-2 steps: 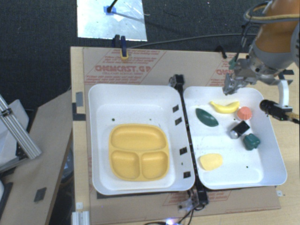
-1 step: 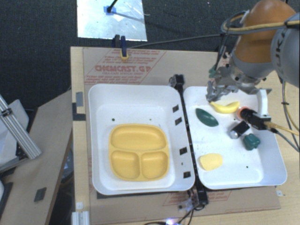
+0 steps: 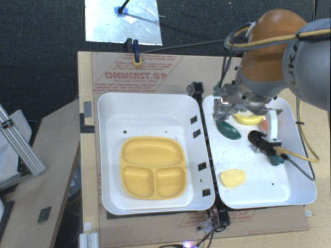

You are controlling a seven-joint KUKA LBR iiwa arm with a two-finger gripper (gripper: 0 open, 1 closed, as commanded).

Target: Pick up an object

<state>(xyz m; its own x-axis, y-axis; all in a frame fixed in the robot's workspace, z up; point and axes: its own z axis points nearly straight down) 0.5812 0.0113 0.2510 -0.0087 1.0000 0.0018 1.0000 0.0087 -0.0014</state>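
**Over right bin, far-left corner: gripper low beside the green piece, opening unreadable**

Gripper (image 3: pixel 223 106) sits low at the far-left corner of the right bin (image 3: pixel 289 187), close to the wall it shares with the left bin (image 3: pixel 150 112). Arm (image 3: pixel 269 45) comes in from the right, its orange band bulking over the bin's far edge. Can't tell whether the gripper is wide, narrow or holding anything, because wrist hardware covers it from this angle.

Pickable objects, all in the right bin:
- Dark green oval piece (image 3: pixel 228 129) lies flat just on the near side of the gripper, by the left wall. Can't tell whether it touches the gripper.
- Yellow banana-shaped piece (image 3: pixel 248 119) is just right of the green one, partly under the wrist.
- Orange-red piece (image 3: pixel 264 124) shows only as a sliver right of the banana shape. Can't tell what it is.
- Pale yellow lump (image 3: pixel 232 178) sits alone on the bin floor in the near-left part, well apart from the gripper.

Left bin holds one yellow divided tray (image 3: pixel 153 167), lying flat and roughly central. It has three compartments: one long on the far side, two smaller on the near side.

Black clips (image 3: pixel 196 133) are spaced along the seam between the bins. Both bins rest on a cardboard sheet (image 3: pixel 139 71) with red lettering, with a blue-and-yellow clamp (image 3: pixel 135 50) at its far edge. Shiny metal sheet (image 3: pixel 121 14) lies on the dark floor beyond.
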